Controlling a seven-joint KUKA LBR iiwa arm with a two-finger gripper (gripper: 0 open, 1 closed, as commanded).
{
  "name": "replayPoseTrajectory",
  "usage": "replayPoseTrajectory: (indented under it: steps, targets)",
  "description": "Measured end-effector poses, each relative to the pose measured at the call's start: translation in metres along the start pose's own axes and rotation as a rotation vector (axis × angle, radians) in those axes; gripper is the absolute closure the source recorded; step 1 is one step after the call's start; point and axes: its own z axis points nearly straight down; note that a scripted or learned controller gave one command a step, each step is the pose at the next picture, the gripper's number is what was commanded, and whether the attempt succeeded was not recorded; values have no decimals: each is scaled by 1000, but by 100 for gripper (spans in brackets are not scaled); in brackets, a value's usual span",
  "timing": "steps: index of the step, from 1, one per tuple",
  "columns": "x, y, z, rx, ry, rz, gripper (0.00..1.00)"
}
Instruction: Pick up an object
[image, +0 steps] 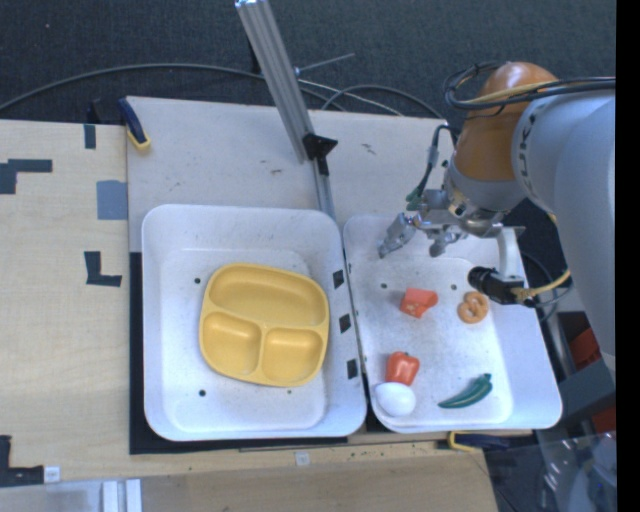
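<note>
No text, label, brand, number or sign can be read anywhere here.

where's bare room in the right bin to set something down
Free: the right bin floor between the red piece and the green pepper. Crowded: the near-left corner, where red pepper and white egg touch, and under the gripper.

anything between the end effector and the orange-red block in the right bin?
Nothing: in the camera view, bare white bin floor separates the end effector from the small orange-red block below it.
</note>
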Motion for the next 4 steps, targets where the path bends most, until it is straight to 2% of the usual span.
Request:
replayPoseTrajectory:
  steps: [1,2,3,4]
  targets:
    - [-8,4,56,-1,0,0,0]
    - [-7,6,42,-6,0,-3,100]
    - [-11,15,-6,-12,0,-1,100]
    - [-12,5,-60,-13,0,0,100]
